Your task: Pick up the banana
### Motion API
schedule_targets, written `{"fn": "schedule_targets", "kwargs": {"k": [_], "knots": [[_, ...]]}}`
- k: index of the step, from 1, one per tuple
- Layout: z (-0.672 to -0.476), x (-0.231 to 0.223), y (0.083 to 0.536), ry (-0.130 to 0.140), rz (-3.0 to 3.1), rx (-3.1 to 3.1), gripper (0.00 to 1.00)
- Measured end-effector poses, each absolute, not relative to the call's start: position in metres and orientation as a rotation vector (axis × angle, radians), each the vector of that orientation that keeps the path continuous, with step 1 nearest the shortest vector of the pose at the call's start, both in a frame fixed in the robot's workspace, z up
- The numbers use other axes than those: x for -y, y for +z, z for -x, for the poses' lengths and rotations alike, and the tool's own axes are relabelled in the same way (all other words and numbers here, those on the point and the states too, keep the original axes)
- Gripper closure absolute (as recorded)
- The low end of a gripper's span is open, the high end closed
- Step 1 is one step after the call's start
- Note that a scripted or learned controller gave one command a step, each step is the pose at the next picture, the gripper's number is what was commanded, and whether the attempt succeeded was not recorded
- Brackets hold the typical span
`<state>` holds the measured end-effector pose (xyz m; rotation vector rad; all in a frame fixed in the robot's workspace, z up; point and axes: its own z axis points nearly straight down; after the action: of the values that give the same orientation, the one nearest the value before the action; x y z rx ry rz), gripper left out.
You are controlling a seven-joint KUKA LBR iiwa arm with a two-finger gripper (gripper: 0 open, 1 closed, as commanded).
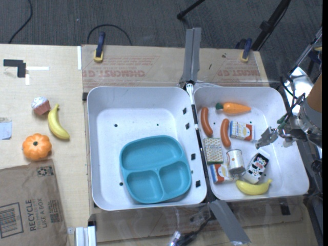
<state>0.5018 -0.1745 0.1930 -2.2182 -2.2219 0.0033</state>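
Observation:
A yellow banana (252, 187) lies in the right bin (292, 186) by its front wall, just below a small cow-print carton (258, 166). A second banana (57, 123) rests on the bench far to the left, outside the bins. My gripper (266, 138) hangs over the right side of the right bin, above and slightly right of the carton and roughly a hand's width behind the bin's banana. It is open, and nothing sits between its fingers.
The right bin also holds a carrot (234, 107), two sausages (206, 122), a small box (241, 130), a can (235, 161) and a sponge (213, 150). A blue divided plate (154, 168) lies in the left bin. A cupcake (40, 106) and a pumpkin (37, 146) sit by the left banana.

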Motion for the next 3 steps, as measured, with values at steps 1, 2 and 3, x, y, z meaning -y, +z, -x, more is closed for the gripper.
{"fn": "schedule_targets", "kwargs": {"k": [1,2,3], "knots": [[-0.478,0.134,0.258,0.001,1.916,2.49,0.0],[-0.478,0.05,0.246,0.002,1.789,2.581,0.0],[-0.486,0.136,0.288,0.003,1.999,2.425,0.0]]}}
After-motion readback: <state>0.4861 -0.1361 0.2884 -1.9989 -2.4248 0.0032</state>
